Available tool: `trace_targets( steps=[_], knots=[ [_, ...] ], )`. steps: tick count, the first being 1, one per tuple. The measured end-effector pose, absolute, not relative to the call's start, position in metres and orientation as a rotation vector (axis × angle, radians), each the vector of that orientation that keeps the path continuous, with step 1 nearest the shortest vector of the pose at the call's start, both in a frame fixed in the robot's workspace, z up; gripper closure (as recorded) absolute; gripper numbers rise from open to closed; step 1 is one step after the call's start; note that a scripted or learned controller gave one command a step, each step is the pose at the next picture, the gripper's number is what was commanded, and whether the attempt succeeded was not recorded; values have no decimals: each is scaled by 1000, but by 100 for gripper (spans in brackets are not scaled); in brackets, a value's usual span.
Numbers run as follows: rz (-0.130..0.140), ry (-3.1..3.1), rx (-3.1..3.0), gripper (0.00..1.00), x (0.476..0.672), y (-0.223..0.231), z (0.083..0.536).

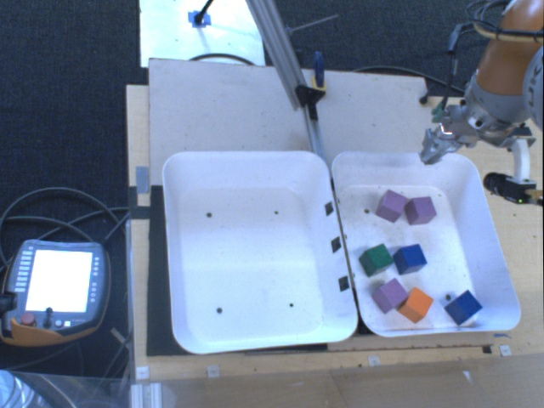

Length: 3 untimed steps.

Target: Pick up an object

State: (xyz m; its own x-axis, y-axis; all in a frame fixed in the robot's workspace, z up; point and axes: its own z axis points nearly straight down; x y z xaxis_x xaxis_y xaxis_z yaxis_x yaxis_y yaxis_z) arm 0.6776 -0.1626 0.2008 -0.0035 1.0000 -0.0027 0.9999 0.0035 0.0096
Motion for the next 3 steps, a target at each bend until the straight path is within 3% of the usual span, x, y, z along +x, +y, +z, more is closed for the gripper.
trace_targets(
  steps=[2, 3],
  knots=[
    [7, 2221, 2210, 100, 679, -162, 302],
    [4, 2233, 2210, 100, 681, -107, 284]
  ],
)
